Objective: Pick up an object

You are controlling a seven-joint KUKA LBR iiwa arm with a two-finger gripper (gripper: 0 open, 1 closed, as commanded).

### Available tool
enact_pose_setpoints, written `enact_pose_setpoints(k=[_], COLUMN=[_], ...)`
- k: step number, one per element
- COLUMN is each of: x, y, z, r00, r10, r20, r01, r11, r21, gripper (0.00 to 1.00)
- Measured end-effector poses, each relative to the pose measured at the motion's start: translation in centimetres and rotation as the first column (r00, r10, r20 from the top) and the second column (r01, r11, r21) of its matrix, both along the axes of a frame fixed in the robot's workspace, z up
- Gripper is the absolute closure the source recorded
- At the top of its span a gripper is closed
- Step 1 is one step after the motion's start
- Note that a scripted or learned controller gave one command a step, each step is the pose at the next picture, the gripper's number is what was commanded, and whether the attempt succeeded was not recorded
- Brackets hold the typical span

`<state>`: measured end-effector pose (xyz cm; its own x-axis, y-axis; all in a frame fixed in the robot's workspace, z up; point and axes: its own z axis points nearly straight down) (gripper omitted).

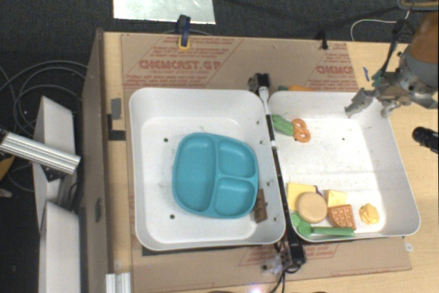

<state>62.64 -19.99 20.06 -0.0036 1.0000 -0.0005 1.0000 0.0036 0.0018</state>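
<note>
gripper [370,101] over right bin [401,168] far edge, fingers apart, holding nothing | pretzel [300,130]: prob light, stiff toy; grab across its width | waffle [341,216] alt, flat

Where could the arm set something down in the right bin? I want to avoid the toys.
Bare floor spans the right bin middle, between the pretzel and the food cluster along the near edge. That near edge is crowded. The gripper hangs at the far right corner.
</note>
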Motion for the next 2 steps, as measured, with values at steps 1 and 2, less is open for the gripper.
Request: enact_pose_setpoints(k=[1, 2], x=[-1.1, 1.8], y=[4.9, 8.0], z=[-3.8, -10.4], r00=[1.0, 1.0], r10=[0.004, -0.002], r20=[-0.003, 0.005], r01=[-0.004, 0.002], r11=[1.0, 1.0], r21=[0.002, -0.001], gripper=[0.0, 0.0])
